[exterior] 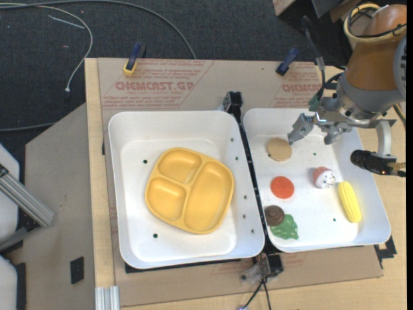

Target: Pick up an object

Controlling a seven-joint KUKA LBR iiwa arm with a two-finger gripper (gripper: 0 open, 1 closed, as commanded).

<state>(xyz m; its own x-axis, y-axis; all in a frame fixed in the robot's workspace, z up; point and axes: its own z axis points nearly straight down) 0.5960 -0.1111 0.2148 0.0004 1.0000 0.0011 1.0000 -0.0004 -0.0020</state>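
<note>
The right bin (369, 228) holds a tan round cookie-like piece (279, 149), an orange-red disc (282, 187), a small red and white piece (323, 177), a yellow corn cob (349, 201), a brown round piece (274, 214) and a green leafy piece (285, 228). My gripper (317, 130) hangs over the back of the right bin, above and just right of the tan piece. Its two grey fingers (299, 129) are spread apart, open, with nothing between them.
The left bin (122, 173) carries a yellow divided plate (190, 190). Black clips (233, 101) join the bins at the back and front. Blue clamps (134, 57) hold the cardboard base. Cables run over the dark floor behind.
</note>
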